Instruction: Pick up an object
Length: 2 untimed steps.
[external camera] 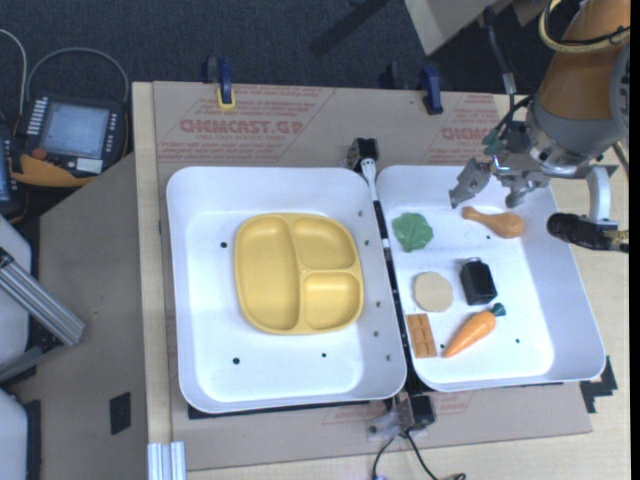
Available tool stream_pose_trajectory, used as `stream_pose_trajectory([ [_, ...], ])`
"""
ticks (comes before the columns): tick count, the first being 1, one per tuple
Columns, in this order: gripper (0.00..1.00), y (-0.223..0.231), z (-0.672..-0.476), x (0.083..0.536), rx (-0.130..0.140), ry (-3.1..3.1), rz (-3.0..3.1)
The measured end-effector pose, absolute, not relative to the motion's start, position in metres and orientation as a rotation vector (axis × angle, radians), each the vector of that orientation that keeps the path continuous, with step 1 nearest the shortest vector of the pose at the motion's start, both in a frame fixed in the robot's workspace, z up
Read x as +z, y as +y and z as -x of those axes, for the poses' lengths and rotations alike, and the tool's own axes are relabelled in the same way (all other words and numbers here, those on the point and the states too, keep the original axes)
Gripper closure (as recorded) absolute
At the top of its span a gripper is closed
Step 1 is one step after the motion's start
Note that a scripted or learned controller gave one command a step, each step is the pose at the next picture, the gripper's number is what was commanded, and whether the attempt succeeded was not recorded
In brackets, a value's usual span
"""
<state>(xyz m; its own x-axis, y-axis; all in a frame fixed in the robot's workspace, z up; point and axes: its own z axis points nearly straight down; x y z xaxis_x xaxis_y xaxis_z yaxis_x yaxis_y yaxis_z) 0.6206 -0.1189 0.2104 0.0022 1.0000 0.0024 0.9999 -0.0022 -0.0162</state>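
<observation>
Two bins: left bin (190, 268) holds one yellow tray (297, 271); right bin (575, 338) holds six things. My gripper (492, 196), fingers spread and empty, hovers at upper right over the drumstick (495, 222), partly hiding its end; my arm is cut off.

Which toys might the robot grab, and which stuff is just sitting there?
For the job:
end effector, fingers spread open, holding nothing
chicken drumstick
broccoli
round cracker
black block
carrot
brown wafer

Just lying about:
yellow divided plate in the left bin
handheld control pad off the bench
</observation>
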Motion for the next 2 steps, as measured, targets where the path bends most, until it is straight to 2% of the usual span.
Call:
stream_pose_trajectory([
  [1, 0.00, -0.119, -0.623, 0.219, 0.001, -2.221, 2.220],
  [2, 0.00, -0.119, -0.626, 0.176, 0.006, -2.218, 2.218],
])
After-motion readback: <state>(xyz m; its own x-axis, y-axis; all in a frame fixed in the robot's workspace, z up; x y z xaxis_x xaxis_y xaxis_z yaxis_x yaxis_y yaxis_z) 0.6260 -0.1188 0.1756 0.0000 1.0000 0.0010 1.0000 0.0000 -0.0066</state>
